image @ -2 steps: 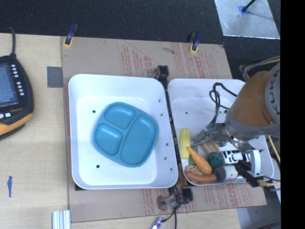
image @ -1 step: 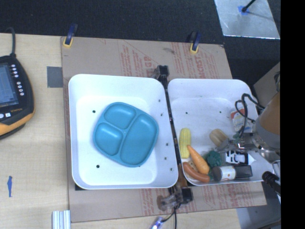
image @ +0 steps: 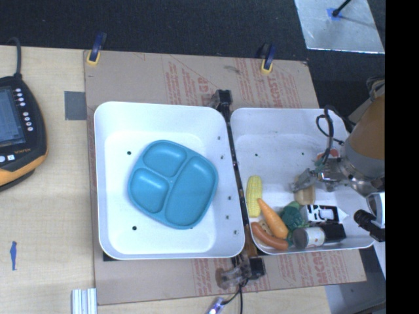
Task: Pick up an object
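Over on the left bin point(image: 105, 175) sits a blue divided plate point(image: 173, 183), out of play for now, while the pickable clutter lies along the near edge of the right bin point(image: 275, 120): a corn cob point(image: 254, 195), a carrot point(image: 272, 217), a sausage point(image: 267, 238), something dark green point(image: 294, 214) and a bottle point(image: 321, 234). The gripper point(image: 308, 188) hangs low just above that pile, near a small tan piece point(image: 304, 195); whether it is spread or closed I cannot tell. To my eye it is at the reach-in stage, nothing lifted yet, and next it must settle squarely on one item before closing and rising.
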